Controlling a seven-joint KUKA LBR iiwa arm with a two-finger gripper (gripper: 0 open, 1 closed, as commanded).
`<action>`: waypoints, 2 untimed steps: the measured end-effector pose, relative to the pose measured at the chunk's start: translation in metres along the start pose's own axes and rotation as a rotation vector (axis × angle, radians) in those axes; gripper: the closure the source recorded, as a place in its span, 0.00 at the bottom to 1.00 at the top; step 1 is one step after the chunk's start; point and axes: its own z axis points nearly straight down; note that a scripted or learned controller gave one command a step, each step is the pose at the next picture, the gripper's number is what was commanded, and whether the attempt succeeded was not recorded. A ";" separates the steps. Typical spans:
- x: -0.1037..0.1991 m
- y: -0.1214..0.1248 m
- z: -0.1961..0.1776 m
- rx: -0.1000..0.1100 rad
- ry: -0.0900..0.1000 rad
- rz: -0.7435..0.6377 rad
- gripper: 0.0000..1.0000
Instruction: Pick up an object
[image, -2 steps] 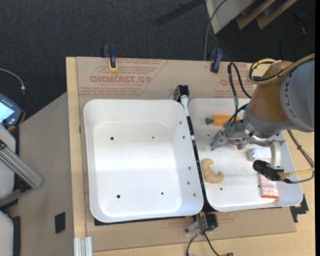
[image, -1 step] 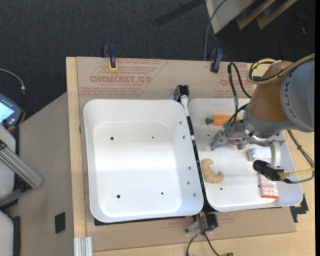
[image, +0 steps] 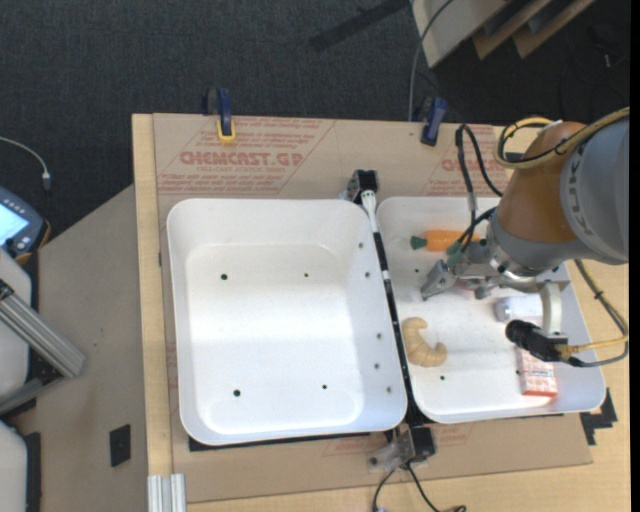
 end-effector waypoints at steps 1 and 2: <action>0.000 0.000 0.000 0.000 0.000 0.000 0.00; 0.000 0.000 0.000 0.000 0.000 0.000 0.00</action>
